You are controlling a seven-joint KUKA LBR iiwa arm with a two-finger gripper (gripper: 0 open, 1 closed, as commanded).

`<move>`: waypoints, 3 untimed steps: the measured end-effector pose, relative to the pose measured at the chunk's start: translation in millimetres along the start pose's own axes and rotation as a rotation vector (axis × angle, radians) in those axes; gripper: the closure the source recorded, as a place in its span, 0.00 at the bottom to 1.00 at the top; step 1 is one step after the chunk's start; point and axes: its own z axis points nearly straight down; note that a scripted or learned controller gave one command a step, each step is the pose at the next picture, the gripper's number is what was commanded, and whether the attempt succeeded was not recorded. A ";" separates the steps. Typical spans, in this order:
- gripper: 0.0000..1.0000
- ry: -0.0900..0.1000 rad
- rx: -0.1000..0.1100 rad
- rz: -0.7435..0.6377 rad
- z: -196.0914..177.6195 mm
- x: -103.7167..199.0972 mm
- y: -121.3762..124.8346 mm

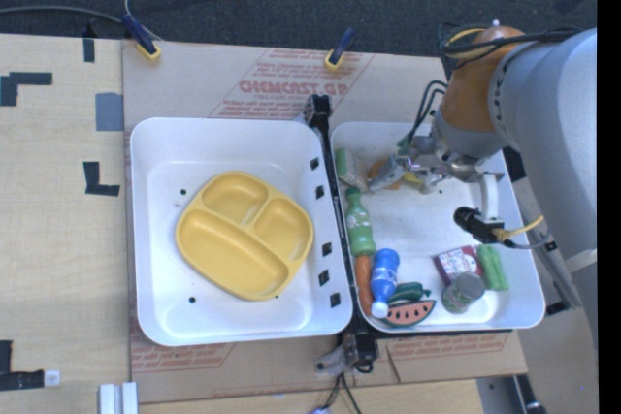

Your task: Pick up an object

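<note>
The gripper (412,168) hangs low over the far part of the right bin (524,310); its grip state cannot be told.

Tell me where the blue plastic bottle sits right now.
The blue plastic bottle lies in the right white bin, near its front-left corner, between the orange carrot and the watermelon slice.

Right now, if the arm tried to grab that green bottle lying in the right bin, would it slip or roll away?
Probably it could roll: the green bottle lies on its side against the right bin's left wall, and its body looks round. It looks like smooth plastic, so perhaps slippery. The carrot at its lower end and the wall may limit how far it moves.
</note>
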 end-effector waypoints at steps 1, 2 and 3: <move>0.00 0.001 -0.001 -0.001 0.4 18.2 10.3; 1.00 0.001 0.000 -0.002 -9.1 18.4 10.1; 1.00 0.001 -0.001 -0.001 -173.1 80.2 -26.2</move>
